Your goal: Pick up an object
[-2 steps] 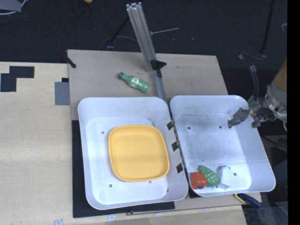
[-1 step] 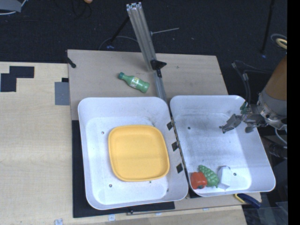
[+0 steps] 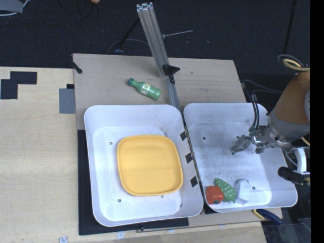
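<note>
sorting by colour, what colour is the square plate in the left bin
Yellow-orange; the square plastic plate shows best in the camera view.

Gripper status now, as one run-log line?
gripper: over right bin, holding nothing | red and green toy: right bin, front corner | yellow plate: left bin | green bottle: on bench
</note>
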